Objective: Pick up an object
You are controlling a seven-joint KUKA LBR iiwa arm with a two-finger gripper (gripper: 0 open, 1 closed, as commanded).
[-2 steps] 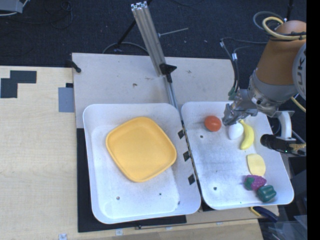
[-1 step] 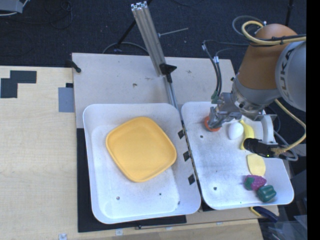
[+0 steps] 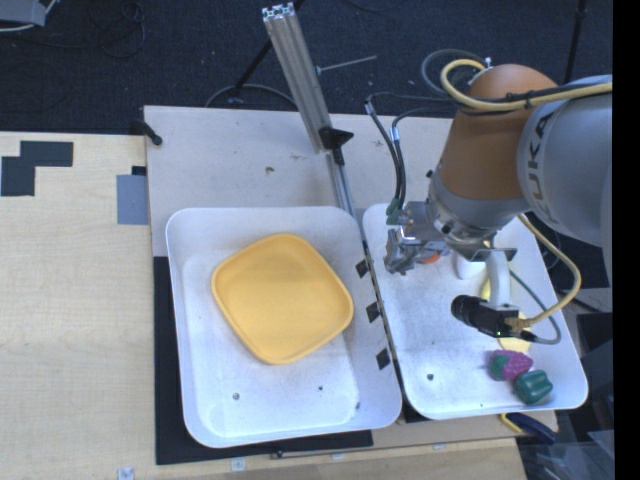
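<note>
Gripper (image 3: 402, 251) low over right bin (image 3: 440, 388); finger spread indiscernible; orange item (image 3: 430, 257) just beside it.

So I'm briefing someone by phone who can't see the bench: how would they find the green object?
Go to the right bin, the one under the arm, and follow it to its near right corner. A small cluster sits there; the green object is the nearest piece, dark green and chunky, beside a magenta piece.

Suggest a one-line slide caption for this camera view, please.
KUKA arm's gripper over the right bin; yellow plate in the left bin.
</note>
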